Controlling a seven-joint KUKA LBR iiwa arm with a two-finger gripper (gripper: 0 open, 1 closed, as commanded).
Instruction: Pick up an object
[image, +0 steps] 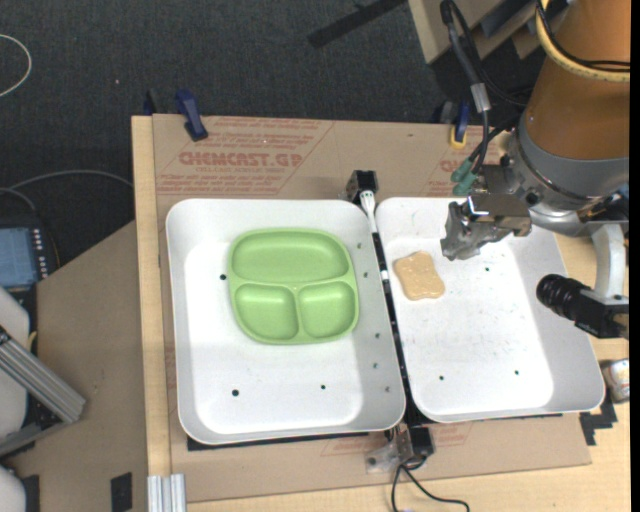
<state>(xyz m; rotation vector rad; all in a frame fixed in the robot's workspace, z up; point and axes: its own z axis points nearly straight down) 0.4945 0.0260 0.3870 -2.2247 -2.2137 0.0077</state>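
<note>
tan flat object (418, 276): lay on the floor of the right bin (500, 380), near its left wall, not lifted. gripper (462, 246): hung just right of it, nothing between its fingers; opening could not be told. green divided tray (293, 284): in left bin (270, 400). pick judged not yet made

We log this as a robotics lab: cardboard-topped bench (300, 150) held by blue clamps (190, 114), two white bins (200, 400), loose cables (60, 185) on dark carpet (80, 80), aluminium framing (40, 380).
</note>
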